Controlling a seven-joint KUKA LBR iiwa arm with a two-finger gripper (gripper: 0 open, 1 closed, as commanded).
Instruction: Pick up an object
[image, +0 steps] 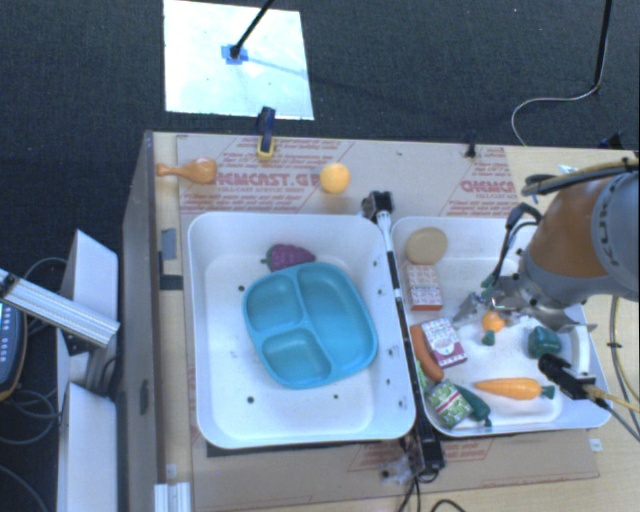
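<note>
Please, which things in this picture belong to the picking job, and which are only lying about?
For the job: gripper, small orange ball beside it, carrot, round biscuit, red carton, all in the right bin.

Lying about: blue tray, purple grapes, yellow ball.

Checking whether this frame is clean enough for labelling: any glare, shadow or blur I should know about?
Camera view: even, soft lighting; the pale sheet on the dark floor is washed out; faint shadows inside the left bin; small items around the gripper in the right bin look soft, detail low.
</note>
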